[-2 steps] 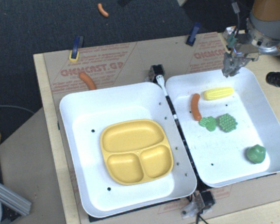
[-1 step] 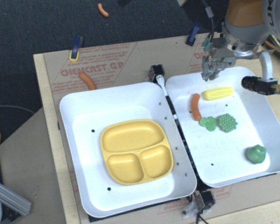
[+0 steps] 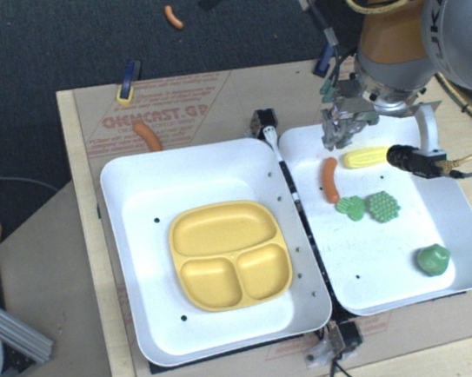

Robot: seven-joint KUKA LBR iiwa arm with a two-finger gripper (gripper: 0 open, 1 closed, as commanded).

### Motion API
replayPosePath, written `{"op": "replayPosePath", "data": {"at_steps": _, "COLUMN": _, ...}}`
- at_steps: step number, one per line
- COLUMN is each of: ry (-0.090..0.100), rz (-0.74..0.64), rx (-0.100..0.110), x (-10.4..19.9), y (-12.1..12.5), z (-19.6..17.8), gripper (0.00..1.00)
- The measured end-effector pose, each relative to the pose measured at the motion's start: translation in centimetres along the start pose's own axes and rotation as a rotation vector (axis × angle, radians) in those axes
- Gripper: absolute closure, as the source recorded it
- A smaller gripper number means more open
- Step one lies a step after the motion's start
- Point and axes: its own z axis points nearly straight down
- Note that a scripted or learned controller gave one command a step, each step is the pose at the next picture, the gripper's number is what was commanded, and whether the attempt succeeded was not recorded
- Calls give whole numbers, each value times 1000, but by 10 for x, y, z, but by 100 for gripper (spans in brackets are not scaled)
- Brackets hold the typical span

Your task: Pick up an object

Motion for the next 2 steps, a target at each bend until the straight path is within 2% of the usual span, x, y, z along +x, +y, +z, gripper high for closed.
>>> {"op": "replayPosePath", "data": {"at_steps": 1, "ry": -3, "rz": 5, "rx": -5, "x": -13, "y": 0, "z": -5, "gripper": 100}}
{"op": "replayPosePath", "data": {"at_steps": 2, "ry": -2, "rz": 1, "rx": -6, "x": 6, "y": 5, "z": -9, "gripper": 100}}
